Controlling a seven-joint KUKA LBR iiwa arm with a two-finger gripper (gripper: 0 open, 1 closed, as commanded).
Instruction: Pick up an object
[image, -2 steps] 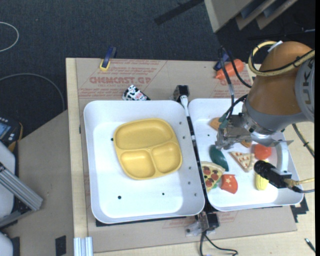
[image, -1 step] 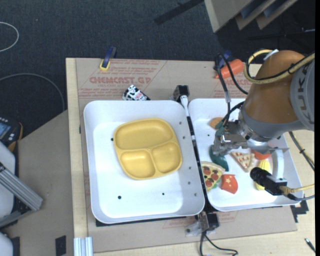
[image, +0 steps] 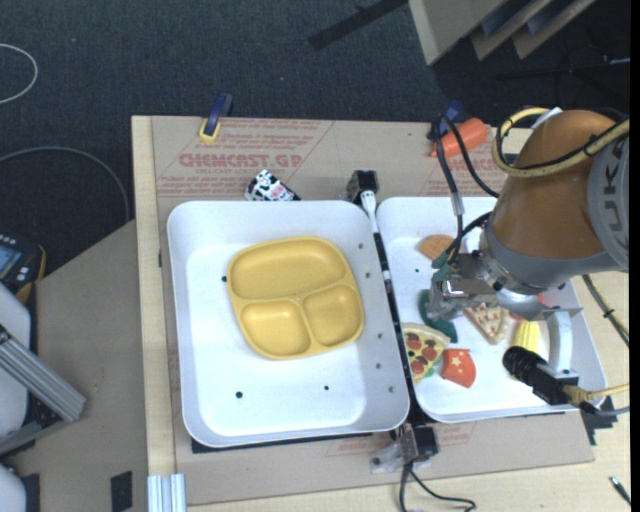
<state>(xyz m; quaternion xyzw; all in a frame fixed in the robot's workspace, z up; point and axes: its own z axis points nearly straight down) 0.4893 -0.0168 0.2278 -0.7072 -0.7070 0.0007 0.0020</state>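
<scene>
Toys crowd the right bin (image: 560, 400): a pizza slice (image: 422, 350) and a red piece (image: 459, 368) lie at its near left, just below and left of the end effector (image: 450, 296), which hangs low over a green item (image: 441, 325). Whether it grips anything, I cannot tell. A cracker-like wedge (image: 489, 321) sits just right; a yellow tray (image: 295, 296) fills the left bin (image: 200, 380).
</scene>
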